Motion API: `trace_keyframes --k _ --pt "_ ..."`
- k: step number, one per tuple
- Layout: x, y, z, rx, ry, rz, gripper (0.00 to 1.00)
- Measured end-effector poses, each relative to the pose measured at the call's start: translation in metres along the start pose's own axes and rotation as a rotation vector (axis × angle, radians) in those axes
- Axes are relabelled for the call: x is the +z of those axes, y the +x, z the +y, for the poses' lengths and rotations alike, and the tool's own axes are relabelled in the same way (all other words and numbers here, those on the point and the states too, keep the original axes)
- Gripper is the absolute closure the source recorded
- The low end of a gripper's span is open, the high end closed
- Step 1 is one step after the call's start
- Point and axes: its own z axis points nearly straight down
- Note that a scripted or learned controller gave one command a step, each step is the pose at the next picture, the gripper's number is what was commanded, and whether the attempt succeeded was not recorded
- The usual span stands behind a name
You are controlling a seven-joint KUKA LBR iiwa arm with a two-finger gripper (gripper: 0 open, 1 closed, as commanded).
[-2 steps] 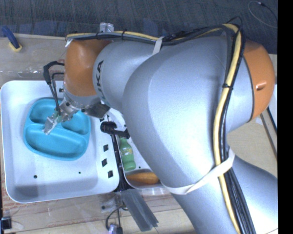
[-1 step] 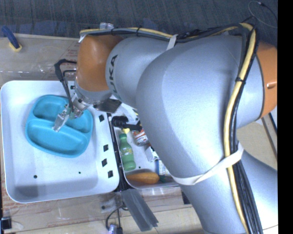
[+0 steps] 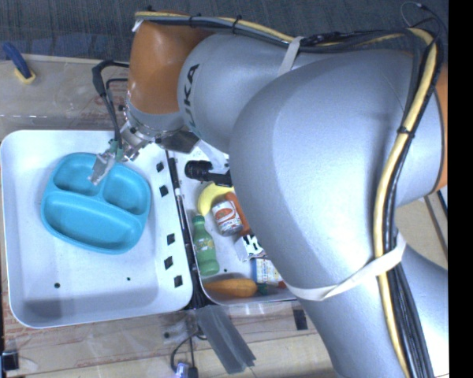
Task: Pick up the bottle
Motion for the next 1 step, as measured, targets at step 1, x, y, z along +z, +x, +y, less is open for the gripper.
trace_keyframes --k 1 --pt "0.0324 0.0183 0.0005 -0.063 -0.023 -0.021 0.0"
